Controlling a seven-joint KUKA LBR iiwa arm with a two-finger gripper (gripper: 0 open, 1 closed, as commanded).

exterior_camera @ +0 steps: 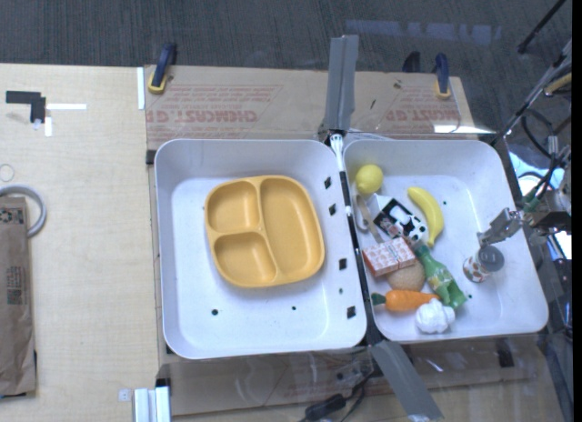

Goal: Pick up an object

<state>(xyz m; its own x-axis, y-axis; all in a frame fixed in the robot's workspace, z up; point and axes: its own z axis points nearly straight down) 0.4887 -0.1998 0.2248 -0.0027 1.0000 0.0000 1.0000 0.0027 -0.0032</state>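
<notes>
We see the left bin [177,229], well to the end effector's left, holding a yellow divided plate [265,229]. The right bin [509,306] lies under the end effector [503,224], which reaches in low over the bin's right rim at a slant; we cannot tell how it is set. Just left of it lie a green bottle [440,276], a banana [427,212], a carrot [406,300] and a lemon [368,178]. A small round object [479,266] sits just below it.
</notes>
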